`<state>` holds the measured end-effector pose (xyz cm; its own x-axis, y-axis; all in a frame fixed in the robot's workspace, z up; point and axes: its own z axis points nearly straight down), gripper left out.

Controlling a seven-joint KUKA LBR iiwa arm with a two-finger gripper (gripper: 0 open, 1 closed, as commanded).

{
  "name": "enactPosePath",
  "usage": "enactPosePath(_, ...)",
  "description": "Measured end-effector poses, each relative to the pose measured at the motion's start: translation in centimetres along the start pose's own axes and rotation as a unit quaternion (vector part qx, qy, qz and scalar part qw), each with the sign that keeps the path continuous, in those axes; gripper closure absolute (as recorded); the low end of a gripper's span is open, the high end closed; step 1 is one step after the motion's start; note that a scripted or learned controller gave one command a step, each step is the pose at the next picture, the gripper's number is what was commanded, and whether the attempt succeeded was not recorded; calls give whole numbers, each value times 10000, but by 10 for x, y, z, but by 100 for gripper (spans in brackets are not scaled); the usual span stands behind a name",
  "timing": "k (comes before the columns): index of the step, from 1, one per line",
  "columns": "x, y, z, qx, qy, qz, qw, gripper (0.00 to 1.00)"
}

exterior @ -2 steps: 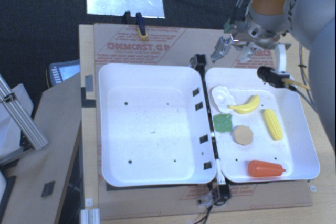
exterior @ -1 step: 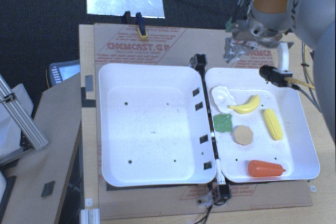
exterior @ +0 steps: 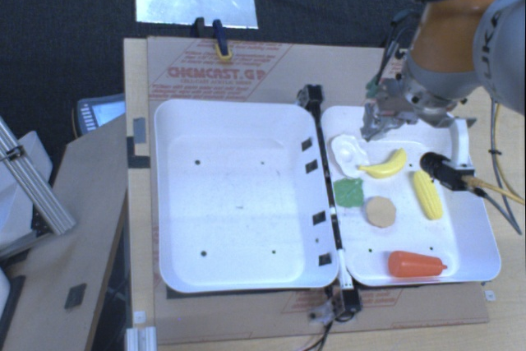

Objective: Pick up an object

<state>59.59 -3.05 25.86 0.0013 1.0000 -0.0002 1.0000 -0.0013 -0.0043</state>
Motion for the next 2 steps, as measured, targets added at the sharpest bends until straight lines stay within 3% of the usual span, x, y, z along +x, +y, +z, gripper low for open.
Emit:
enactPosePath(1,59,-20,-52,-50,15,-57,10000,100)
enactPosePath(2,90,-113,-32,1,10,-45,10000,100)
